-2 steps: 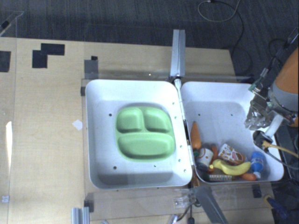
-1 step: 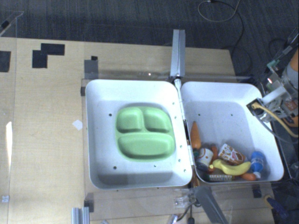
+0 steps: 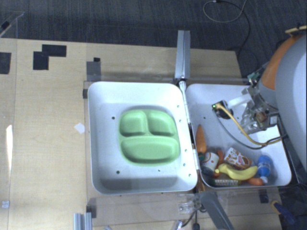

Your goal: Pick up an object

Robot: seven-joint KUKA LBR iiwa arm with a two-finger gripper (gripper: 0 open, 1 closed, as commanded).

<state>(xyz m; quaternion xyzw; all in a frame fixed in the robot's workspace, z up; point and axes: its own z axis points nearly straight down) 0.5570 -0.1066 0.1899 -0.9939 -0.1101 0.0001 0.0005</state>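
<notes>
While the gripper (image 3: 256, 115) hung over the upper part of the right bin (image 3: 206, 96), its jaws were too blurred by cabling to judge (open or shut, I cannot tell). Below it, well apart, toys crowded the bin's lower edge: a banana (image 3: 236, 172), a carrot (image 3: 200, 138), a blue bottle (image 3: 264, 166). A green divided tray (image 3: 148, 135) lay in the left bin (image 3: 103, 104).

On the tabletop (image 3: 43, 143), the left bin (image 3: 98, 128) holds a green divided plate (image 3: 148, 135). The pincer (image 3: 256, 116) hangs over the right bin (image 3: 206, 97), whose near end holds a banana (image 3: 237, 172), carrot (image 3: 200, 138) and other toys.
</notes>
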